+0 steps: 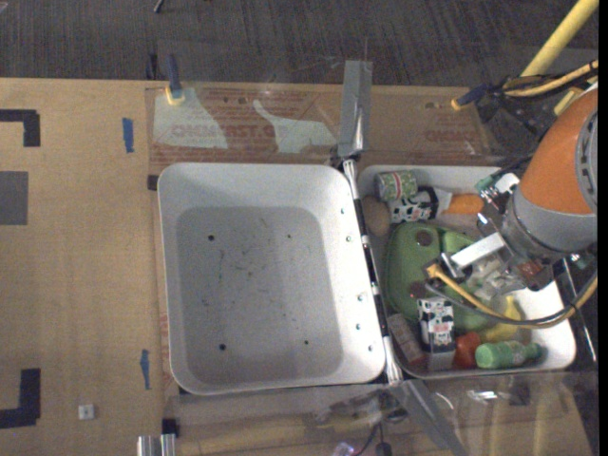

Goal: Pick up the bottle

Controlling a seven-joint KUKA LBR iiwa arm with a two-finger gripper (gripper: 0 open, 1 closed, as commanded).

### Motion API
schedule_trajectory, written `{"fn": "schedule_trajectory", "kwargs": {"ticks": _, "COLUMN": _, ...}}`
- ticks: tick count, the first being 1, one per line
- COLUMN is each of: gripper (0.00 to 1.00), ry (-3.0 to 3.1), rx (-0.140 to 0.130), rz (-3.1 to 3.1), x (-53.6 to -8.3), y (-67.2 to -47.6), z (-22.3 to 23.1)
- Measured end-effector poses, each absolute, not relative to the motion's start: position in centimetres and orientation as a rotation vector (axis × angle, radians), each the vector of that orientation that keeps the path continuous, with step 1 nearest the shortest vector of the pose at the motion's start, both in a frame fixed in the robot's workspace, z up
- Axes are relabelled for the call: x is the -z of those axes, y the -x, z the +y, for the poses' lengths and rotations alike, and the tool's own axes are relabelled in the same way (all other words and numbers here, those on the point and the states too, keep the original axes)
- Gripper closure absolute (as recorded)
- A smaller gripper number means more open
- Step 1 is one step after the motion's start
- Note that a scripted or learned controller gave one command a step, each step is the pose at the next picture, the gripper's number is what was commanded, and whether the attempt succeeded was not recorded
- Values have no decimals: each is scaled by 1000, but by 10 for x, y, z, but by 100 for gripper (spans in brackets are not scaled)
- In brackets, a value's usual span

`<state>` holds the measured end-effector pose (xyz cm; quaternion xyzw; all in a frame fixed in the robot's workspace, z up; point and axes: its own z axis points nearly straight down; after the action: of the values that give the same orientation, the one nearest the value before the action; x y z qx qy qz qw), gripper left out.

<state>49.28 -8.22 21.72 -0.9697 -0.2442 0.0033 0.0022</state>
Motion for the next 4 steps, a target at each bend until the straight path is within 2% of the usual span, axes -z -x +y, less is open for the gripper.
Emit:
{"fn": "schedule_trajectory", "kwargs": {"ticks": 1, "gripper": 100, "ry": 3115, "rx": -6, "rz": -400, "x": -240, "y": -479, "z": -36}}
{"fn": "schedule_trajectory", "kwargs": {"ticks": 2, "gripper": 100, "ry": 3125, "rx": -2, "rz": -318, "x": -277, "y": -479, "z": 13}}
{"fn": "schedule_trajectory", "kwargs": {"ticks": 3, "gripper": 0, "ry": 3126, "rx": -3, "rz": -318, "x": -277, "y": -479, "z": 13}}
{"fn": "schedule_trajectory", "kwargs": {"ticks": 4, "gripper": 0, "ry": 3115, "rx": -2, "rz": -407, "x": -327, "y": -479, "z": 7}}
